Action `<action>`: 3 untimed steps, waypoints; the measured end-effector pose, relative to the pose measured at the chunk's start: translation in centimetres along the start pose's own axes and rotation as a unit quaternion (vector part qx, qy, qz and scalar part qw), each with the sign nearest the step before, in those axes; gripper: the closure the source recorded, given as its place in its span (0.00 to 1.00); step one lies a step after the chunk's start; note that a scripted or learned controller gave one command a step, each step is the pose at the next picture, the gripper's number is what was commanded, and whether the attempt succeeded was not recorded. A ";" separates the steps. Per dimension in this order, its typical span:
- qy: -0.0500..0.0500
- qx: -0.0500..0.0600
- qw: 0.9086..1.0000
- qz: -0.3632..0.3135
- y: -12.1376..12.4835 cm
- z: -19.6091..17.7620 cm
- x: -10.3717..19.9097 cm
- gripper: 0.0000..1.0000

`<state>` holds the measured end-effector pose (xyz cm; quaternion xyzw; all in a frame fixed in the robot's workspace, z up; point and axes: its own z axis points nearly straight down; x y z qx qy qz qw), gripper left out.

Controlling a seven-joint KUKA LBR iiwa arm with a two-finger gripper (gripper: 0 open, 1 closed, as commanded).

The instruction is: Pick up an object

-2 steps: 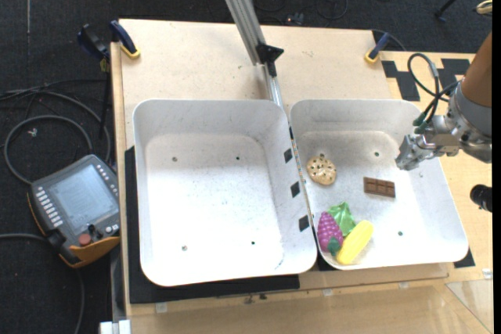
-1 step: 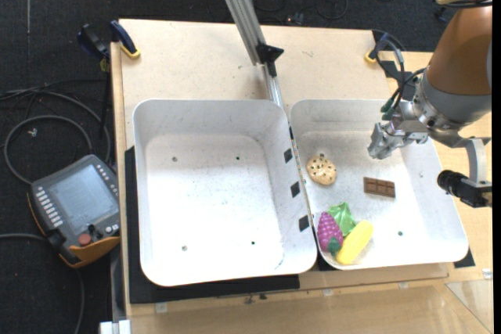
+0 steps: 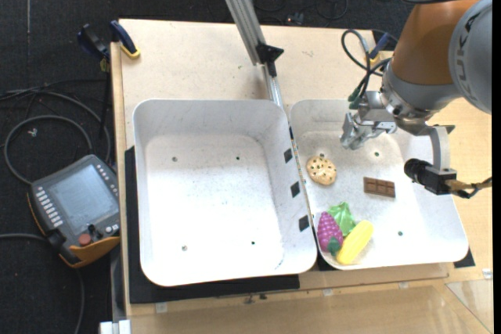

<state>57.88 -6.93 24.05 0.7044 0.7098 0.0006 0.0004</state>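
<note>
In the right bin (image 3: 438, 235) lie a round chocolate-chip cookie (image 3: 322, 169), a brown chocolate bar (image 3: 379, 186), a purple bunch of grapes (image 3: 329, 229), a green leafy piece (image 3: 342, 213) and a yellow corn-like piece (image 3: 355, 241). My gripper (image 3: 356, 134) hangs over the far part of that bin, up and to the right of the cookie and behind the chocolate bar. It touches none of them. Nothing shows in its grasp.
The left bin (image 3: 156, 168) sits beside the right one. A slanted metal pole (image 3: 239, 4) ends at the bins' shared far edge. A black unit (image 3: 425, 174) hangs off the arm over the right bin. A teach pendant (image 3: 74, 203) lies off the bench's left.
</note>
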 end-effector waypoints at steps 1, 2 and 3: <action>0.000 0.000 1.000 0.000 1.0 0.7 5.5 1.00; 0.001 0.000 1.000 0.000 2.1 0.3 10.5 1.00; 0.001 -0.001 1.000 0.000 4.7 -0.4 16.0 1.00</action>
